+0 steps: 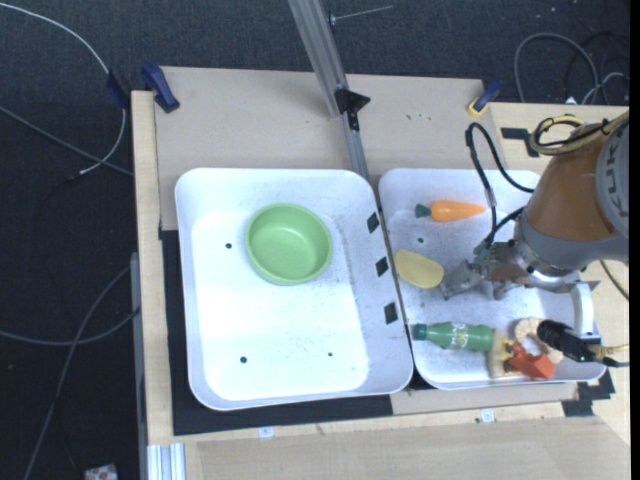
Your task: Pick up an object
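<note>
The right bin (440, 373) holds an orange carrot (455, 209) near its far side, a pale yellow piece (418, 268) at its left, a green bottle (456, 336) lying on its side near the front, and a red and tan toy (522, 359) at the front right. My gripper (472, 280) hangs low over the middle of this bin, just right of the yellow piece and above the bottle. I see nothing held in it. The arm's orange band (565, 198) covers the bin's right part.
A green bowl (289, 243) sits in the left bin (280, 368). A metal rod (320, 38) slants down from the top to the gap between the bins. Black cables (485, 173) loop over the right bin's far edge.
</note>
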Tool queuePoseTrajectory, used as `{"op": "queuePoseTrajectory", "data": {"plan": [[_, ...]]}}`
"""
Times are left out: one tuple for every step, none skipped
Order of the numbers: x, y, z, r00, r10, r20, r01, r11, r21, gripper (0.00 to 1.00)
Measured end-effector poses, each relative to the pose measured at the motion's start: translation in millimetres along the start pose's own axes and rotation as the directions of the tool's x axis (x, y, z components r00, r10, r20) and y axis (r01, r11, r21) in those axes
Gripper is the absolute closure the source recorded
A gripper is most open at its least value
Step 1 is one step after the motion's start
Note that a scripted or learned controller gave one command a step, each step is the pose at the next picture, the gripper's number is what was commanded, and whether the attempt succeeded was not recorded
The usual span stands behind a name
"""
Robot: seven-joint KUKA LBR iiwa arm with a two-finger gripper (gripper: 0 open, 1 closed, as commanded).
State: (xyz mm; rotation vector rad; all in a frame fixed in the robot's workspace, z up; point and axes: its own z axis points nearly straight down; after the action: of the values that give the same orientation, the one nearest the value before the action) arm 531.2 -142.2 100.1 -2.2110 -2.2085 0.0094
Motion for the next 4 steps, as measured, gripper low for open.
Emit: {"op": "queuePoseTrajectory", "data": {"plan": [[0,3,-17,1.0,0.001,0.001,-0.001,1.0,-0.011,1.0],[-4,12,-68,1.0,-0.002,0.008,0.002,1.0,-0.023,1.0],[0,9,-113,1.0,-0.002,0.008,0.002,1.0,-0.022,1.0],[0,10,-159,1.0,-0.003,0.008,0.003,1.0,-0.023,1.0]]}}
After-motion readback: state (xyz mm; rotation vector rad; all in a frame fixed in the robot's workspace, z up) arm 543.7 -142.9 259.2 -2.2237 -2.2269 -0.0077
